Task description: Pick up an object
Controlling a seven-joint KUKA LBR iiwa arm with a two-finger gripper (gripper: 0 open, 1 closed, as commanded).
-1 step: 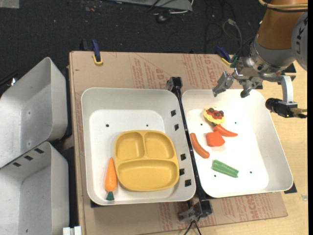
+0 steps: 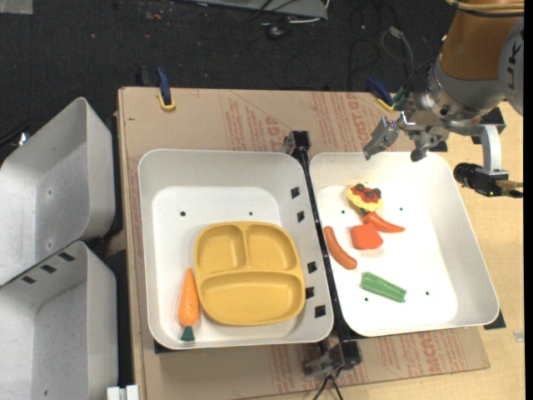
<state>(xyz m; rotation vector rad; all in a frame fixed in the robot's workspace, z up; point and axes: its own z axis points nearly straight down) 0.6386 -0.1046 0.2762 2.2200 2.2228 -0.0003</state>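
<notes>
White plastic everywhere, so the food toys really pop. The tool (image 2: 400,142) hangs above the far edge of the right bin (image 2: 466,223), fingers spread apart with nothing between them. So it's released, no grab yet.

The pickable stuff sits in a loose cluster toward the near-left of the tool, in the left half of that bin. Closest is a little yellow pastry thing with red bits (image 2: 365,197), lying just down from the tool along the bin floor. Touching or nearly touching it is a red pepper strip (image 2: 385,222), and right under that an orange-red chunk (image 2: 366,237). The sausage (image 2: 340,247) lies beside them, long axis running diagonally from upper-left to lower-right, close to the divider between the bins. The green bean (image 2: 383,287) sits apart from the rest, nearer the front, long axis roughly left-right with a slight tilt.

My guess: the bean is the cleanest target since it has open floor all round it, but it's the furthest reach. The pastry is nearest, though crowded by the pepper. The sausage is tight against the bin wall, which could block a finger.

The left bin (image 2: 158,223) holds a yellow divided tray (image 2: 249,273) and a carrot (image 2: 189,302), well away from the tool.
</notes>
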